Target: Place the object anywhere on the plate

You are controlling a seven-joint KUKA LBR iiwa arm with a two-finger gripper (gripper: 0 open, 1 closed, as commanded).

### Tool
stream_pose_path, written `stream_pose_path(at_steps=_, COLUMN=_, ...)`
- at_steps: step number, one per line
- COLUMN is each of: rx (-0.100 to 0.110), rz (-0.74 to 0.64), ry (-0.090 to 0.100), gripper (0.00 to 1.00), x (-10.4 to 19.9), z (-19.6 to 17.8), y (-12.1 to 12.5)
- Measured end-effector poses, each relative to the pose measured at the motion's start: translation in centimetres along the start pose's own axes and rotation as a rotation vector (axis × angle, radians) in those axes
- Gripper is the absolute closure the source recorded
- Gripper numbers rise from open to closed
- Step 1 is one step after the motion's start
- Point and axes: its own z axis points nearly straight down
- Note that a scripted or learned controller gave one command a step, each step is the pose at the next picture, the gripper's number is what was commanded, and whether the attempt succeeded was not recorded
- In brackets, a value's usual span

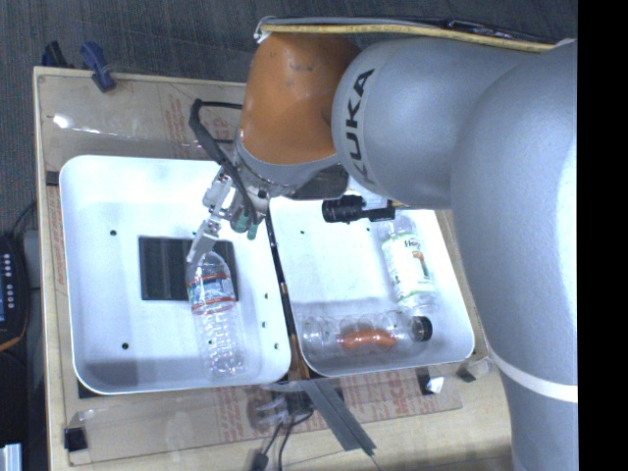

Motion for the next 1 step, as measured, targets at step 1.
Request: stream_pose_path(at_steps=1, rx=0.0, rz=-0.043, ry=-0.001, gripper=0.0, x=1.48, z=-2.78, y=1.53)
